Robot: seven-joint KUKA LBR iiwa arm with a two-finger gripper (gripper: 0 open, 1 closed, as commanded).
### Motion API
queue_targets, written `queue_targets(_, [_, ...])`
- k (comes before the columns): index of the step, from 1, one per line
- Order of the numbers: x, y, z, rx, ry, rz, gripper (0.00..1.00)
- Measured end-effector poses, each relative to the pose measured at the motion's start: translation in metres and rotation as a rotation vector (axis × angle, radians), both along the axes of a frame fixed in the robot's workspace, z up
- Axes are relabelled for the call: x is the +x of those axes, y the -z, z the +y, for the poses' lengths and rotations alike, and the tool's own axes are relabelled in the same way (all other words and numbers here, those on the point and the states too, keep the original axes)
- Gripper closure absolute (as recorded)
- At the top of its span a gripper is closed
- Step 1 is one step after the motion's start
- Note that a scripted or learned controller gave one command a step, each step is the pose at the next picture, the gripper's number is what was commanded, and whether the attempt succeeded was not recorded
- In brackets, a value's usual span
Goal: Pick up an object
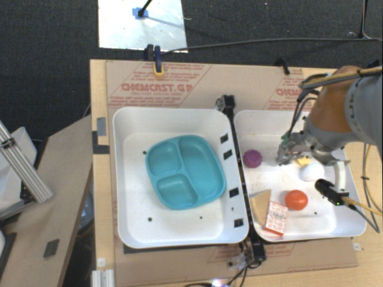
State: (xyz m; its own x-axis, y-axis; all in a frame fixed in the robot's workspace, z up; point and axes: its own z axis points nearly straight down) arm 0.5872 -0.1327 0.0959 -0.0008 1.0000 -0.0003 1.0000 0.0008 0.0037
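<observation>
**In the right bin, small toys wait under the wrist**

In the right bin [353, 220] of the two on the worktop [179, 79], the loose things lie in a cluster. A purple ball [252, 158] sits near the left wall. A red-orange ball [296, 200] lies nearer the camera, with a tan wedge [261, 203] and a small red-and-white packet [276, 217] just to its left. A white ball [311, 171] lies close under the arm, with a scrap of yellow just beyond it.

The gripper [291, 152] hangs low over the far middle of this bin, between the purple ball and the white one. Nothing can be seen between the fingers, and whether they are spread or closed I cannot tell — the wrist hides them.

The white ball looks the likeliest pick — nearest to the gripper. It seems light and smooth, so it may roll or squirt out of an off-centre pinch; the fingers should close across its widest part. The packet lies flat and looks hard to get under.

The left bin [128, 160] holds a teal divided plate [185, 172].
</observation>
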Motion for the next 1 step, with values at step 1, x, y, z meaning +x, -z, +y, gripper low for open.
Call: queue_targets(1, [0.0006,-0.0439,0.0027,-0.001,-0.003,-0.002,1.0])
